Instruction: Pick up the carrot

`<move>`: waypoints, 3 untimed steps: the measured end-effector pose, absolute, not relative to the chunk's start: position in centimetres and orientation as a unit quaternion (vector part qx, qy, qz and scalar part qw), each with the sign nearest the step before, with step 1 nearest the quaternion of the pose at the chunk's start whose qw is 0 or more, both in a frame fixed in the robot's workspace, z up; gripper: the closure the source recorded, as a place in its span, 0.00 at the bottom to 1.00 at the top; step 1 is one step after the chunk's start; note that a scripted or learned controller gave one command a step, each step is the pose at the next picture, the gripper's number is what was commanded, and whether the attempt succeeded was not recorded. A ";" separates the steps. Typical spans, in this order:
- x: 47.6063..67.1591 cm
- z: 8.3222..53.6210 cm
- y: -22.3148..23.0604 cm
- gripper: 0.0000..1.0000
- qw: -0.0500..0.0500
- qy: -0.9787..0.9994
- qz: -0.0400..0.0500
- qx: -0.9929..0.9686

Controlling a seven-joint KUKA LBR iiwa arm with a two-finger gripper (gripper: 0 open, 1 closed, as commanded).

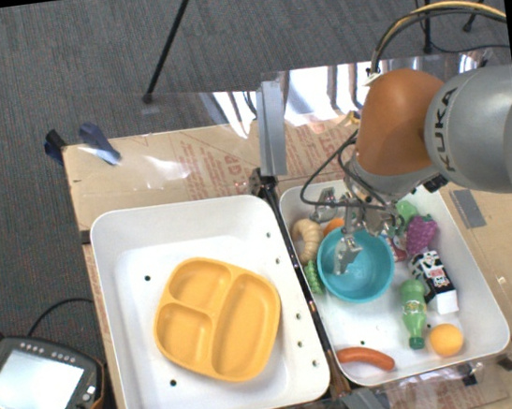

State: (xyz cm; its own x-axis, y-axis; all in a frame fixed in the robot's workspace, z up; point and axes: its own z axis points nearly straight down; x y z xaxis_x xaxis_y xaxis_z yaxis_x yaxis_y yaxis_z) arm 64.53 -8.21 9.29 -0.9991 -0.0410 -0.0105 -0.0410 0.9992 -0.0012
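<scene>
In the right bin [465,245], a small orange patch of the carrot [334,226] shows at the back left, between a beige knobbly item [308,237] and the gripper. Most of the carrot is hidden by the gripper. My gripper [348,254] hangs over the left part of a teal bowl [360,274], just in front and to the right of the carrot. I see nothing held in it.
The right bin also holds purple grapes [421,232], a black-and-white bottle [433,280], a green bottle [413,314], an orange [446,340], a red sausage [365,358] and a green item [313,277] at its left wall. A yellow divided plate [217,319] lies in the left bin [120,246].
</scene>
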 end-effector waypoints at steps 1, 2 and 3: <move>64.9 10.9 -8.4 1.00 0.011 1.000 -0.003 -0.022; 63.6 38.6 -7.8 1.00 0.010 0.997 -0.001 -0.078; 63.5 37.7 -7.8 0.00 0.001 0.997 0.001 -0.078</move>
State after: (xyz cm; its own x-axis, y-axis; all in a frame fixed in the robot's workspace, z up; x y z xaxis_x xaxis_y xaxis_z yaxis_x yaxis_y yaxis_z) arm 63.50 -7.82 37.71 -0.9878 -0.1559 -0.0031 -0.1559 0.9878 0.0012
